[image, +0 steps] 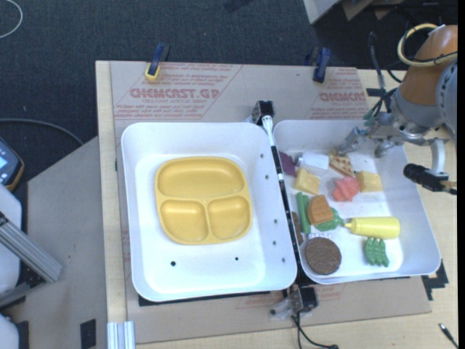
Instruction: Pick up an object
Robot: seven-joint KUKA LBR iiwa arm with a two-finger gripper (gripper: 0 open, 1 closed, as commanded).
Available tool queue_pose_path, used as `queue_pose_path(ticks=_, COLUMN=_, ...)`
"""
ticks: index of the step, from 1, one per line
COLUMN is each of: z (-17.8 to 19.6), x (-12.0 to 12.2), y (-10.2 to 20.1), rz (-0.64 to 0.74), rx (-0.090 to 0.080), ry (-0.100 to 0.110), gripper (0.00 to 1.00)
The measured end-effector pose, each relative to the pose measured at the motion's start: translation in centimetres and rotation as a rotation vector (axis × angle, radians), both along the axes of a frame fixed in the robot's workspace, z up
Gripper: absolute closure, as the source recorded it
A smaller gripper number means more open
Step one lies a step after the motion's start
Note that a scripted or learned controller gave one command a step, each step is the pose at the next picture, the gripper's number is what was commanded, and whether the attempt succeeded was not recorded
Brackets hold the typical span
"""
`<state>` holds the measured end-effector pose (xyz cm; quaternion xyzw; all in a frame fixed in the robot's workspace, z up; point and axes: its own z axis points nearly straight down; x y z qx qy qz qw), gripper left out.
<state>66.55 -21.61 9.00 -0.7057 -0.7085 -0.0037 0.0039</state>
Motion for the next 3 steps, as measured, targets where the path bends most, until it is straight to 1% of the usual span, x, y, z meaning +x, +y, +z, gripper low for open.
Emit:
queue_pose_path(ticks=1, z=1.3, x=0.2, y=-0.1, rz=0.002, rx=-0.009, ry=-0.013, gripper=1.0)
queue_pose_path(ticks=2, z=5.8, x=0.7, y=-0.2, rz=-0.002, rx=-0.014, ry=-0.008, gripper=1.0)
queue_pose_path(ticks=3, z=10.5, x=1.2, y=0.4, rz=-0.002, rx=-0.014, ry=-0.009, gripper=1.0)
